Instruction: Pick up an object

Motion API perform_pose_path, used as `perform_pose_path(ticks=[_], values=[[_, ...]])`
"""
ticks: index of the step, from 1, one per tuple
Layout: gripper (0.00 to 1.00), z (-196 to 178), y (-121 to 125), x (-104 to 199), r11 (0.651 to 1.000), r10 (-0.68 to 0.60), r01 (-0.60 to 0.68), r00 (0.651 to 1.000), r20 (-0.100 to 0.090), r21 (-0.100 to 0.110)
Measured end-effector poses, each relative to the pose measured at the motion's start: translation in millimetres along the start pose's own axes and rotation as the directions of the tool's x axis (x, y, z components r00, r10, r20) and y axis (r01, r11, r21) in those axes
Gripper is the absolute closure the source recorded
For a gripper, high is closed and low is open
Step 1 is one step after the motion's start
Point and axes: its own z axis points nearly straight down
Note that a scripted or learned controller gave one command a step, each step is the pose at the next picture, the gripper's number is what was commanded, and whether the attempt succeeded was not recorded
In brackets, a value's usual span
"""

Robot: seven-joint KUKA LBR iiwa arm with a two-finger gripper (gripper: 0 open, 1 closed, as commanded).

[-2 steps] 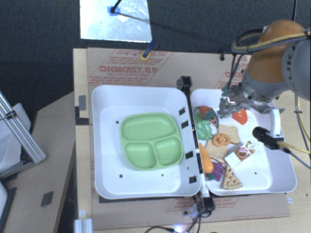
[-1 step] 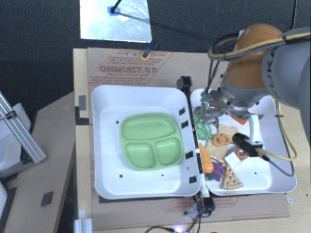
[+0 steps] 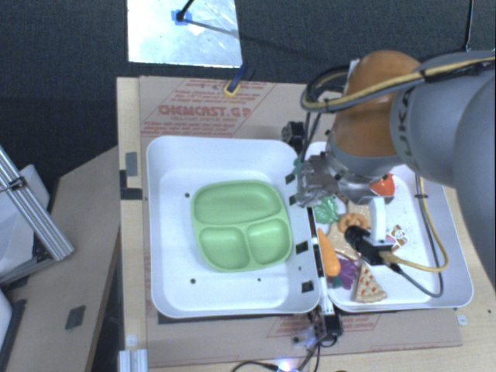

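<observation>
My gripper (image 3: 312, 194) hangs low over the left edge of the right bin (image 3: 453, 273), close to the divider between the bins. Just beneath and right of it lies a green leafy toy (image 3: 326, 208). An orange carrot (image 3: 329, 256), purple grapes (image 3: 347, 272), a pizza slice (image 3: 370, 286) and a tan pretzel (image 3: 353, 223) lie nearer the front of that bin. A red piece (image 3: 383, 184) peeks out beside the wrist. The arm hides the back of the right bin. Nothing is seen between the fingers.
The left bin (image 3: 170, 169) holds a green divided plate (image 3: 240, 225). A small brown-and-white piece (image 3: 398, 235) lies to the right in the right bin. Cardboard (image 3: 205, 107) lies under both bins, and a metal frame (image 3: 27, 208) stands at the far left.
</observation>
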Motion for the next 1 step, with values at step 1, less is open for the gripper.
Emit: perform_pose_path(ticks=[1], values=[[1.00, -10.2, 0.7, 5.9, 1.000, 0.002, -0.002, 1.000, 0.001, -0.003]])
